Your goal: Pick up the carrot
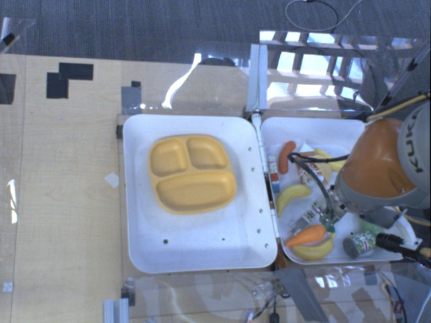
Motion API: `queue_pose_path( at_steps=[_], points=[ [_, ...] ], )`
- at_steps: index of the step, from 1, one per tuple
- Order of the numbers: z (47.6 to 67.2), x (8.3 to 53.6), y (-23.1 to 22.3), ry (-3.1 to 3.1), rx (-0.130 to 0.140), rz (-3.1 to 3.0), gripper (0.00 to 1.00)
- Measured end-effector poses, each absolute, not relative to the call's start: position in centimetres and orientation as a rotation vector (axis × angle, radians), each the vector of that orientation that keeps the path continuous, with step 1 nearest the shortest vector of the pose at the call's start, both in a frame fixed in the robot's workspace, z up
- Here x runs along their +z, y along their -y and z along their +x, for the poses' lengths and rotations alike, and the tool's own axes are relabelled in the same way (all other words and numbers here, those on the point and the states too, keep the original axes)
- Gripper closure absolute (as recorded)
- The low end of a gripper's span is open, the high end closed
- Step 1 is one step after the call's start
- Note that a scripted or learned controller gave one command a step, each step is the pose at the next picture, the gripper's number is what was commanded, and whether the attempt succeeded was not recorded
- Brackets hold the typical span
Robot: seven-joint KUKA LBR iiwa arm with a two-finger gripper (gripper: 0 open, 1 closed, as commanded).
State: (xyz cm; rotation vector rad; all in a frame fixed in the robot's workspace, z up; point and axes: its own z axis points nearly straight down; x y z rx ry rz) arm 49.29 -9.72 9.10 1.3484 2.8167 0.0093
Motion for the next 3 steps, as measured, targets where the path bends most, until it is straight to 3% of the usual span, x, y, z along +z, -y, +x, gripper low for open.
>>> queue_pose_path(
  at_steps=[1,2,3],
  points=[
    [51.0,18.6,7.4,-2.996,0.003,0.912,0.00],
    [49.5,9.1,11.3,-2.949,0.004,1.038,0.00],
    [49.2,9.0,13.7,-2.962,0.008,0.997,0.00]
  ],
)
